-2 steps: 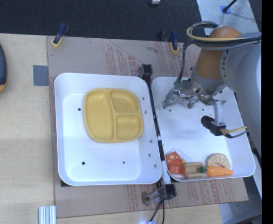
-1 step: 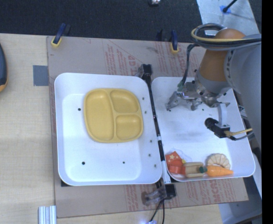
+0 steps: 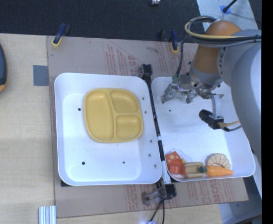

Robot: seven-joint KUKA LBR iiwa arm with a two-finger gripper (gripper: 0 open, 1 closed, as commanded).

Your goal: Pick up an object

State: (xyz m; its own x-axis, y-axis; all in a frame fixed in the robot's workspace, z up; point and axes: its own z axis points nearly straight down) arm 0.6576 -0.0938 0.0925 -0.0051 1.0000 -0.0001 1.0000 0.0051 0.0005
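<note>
Tool [image 3: 179, 93] hovers well apart from toy food [image 3: 199, 166].

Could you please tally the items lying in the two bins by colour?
Yellow: 1, the divided plate
Red: 1, the toy block
Tan: 2, the brown piece and the shell-shaped bread
Orange: 1, the carrot
Total: 5

You have two white bins [image 3: 64, 125], one yellow divided plate [image 3: 113, 114], four toy foods, namely a red piece [image 3: 175, 161], a brown block [image 3: 193, 168], a carrot [image 3: 219, 171] and a croissant [image 3: 219, 159], and two blue clamps [image 3: 174, 41].
</note>
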